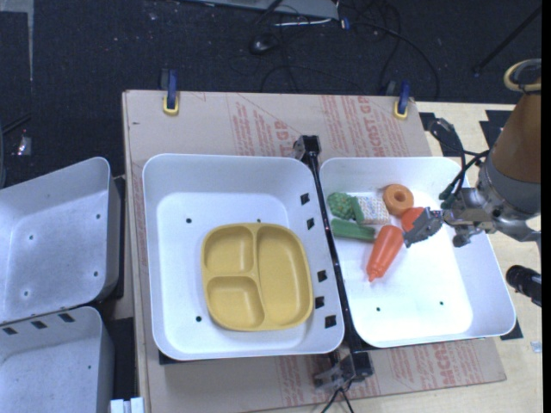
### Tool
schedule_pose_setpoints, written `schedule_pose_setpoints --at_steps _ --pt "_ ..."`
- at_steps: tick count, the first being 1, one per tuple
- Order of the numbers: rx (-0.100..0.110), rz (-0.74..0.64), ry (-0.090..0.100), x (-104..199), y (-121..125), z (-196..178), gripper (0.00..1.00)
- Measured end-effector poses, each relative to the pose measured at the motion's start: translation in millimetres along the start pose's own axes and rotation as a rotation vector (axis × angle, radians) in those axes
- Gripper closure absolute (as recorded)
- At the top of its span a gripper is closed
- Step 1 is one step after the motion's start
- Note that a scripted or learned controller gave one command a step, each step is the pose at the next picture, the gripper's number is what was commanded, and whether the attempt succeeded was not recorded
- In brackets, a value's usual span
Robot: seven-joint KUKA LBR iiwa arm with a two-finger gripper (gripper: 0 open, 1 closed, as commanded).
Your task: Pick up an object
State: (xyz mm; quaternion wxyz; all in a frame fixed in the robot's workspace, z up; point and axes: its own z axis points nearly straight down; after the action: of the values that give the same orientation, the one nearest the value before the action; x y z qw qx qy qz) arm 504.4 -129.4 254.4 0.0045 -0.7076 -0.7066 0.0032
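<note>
The right bin (430, 317) holds a cluster of toy foods at its far left. An orange carrot (384, 251) lies slanted, with a small red piece (411, 217) just above its top end. An orange ring (398, 198) sits behind them. To their left are a green leafy piece (343, 205), a pale speckled piece (373, 206) and a green pod (353, 229). My gripper (437, 227) reaches in from the right, low over the bin, its tip right beside the red piece and the carrot's top. I see nothing held in it.
In the left bin (172, 231) lies a yellow divided plate (256, 275). A black divider (327, 248) runs between the bins. Spare white bins (52, 231) stand off the bench at left. Bare floor shows in the right bin's near half.
</note>
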Motion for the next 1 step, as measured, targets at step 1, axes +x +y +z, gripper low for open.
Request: schedule_pose_setpoints --at_steps 1 --pt "-0.010 -0.003 -0.002 0.2 2.0 -4.9 0.00"
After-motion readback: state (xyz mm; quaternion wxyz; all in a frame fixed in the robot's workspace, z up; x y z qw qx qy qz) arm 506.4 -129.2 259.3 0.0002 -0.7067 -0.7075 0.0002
